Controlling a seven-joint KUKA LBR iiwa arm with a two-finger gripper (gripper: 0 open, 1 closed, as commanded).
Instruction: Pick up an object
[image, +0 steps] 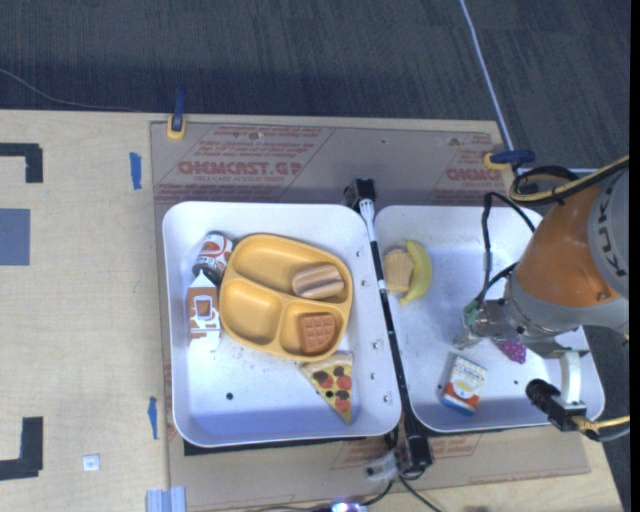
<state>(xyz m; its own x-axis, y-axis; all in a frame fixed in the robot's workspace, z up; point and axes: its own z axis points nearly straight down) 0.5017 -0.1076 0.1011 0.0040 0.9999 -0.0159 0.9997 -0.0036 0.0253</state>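
Carton (464, 385), a small juice box, lies tilted on the floor of the right bin (450, 300), near its front wall. The hand (487, 325) hangs just above and behind it, apart from it; whether it is spread or pressed together cannot be told.

Your arm (585, 255) comes in from the right side and bends down over the right part of the bench. You see the orange band above the wrist as a big rounded shape, with the grey link behind it at the edge. Below the band the grey wrist leans toward the left and downward. The gripper (487, 322) sits at its lower left end, low, seen from above. Black cables loop around the wrist.
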